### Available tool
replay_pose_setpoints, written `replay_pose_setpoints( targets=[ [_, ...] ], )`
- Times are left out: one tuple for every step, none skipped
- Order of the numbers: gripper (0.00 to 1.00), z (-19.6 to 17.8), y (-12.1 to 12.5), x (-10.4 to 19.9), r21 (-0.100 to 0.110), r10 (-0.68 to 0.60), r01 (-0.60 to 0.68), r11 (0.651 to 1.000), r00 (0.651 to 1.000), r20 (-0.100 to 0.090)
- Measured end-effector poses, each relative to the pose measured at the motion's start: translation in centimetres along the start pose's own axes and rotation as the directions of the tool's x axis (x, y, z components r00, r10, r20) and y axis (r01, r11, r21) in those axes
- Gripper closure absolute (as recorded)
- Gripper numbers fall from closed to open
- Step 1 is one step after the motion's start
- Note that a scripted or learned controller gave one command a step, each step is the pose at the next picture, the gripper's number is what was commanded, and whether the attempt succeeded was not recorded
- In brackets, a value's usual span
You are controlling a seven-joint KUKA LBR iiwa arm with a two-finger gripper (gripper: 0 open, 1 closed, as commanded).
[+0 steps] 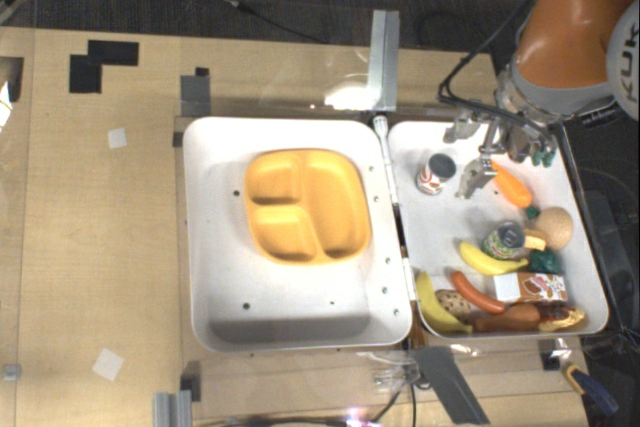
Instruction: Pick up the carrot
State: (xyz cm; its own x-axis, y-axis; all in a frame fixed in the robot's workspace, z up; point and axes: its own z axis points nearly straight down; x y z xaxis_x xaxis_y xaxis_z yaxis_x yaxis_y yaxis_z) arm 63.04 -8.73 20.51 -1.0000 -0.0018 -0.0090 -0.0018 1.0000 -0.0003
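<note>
Carrot (512,186) lies just beside the gripper (490,165), in the right bin (590,245).

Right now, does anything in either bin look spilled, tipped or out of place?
Nothing stands out. The yellow tray sits flat in the left bin. The carrot lies loose in the right bin, just below the hand.

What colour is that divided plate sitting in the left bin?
The divided plate is yellow-orange, seen clearly in the camera view against the white left bin.
</note>
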Motion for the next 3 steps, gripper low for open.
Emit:
replay_pose_setpoints(
  targets=[
    [0.00,9.1,-4.8,-3.7,-0.001,0.016,-0.016,1.000,1.000,-0.009],
    [0.00,11.6,-10.6,-0.7,0.001,0.315,-0.315,0.949,0.949,0.002],
    [0.00,11.6,-9.7,2.0,0.000,0.459,-0.459,0.889,0.889,0.003]
  ],
)
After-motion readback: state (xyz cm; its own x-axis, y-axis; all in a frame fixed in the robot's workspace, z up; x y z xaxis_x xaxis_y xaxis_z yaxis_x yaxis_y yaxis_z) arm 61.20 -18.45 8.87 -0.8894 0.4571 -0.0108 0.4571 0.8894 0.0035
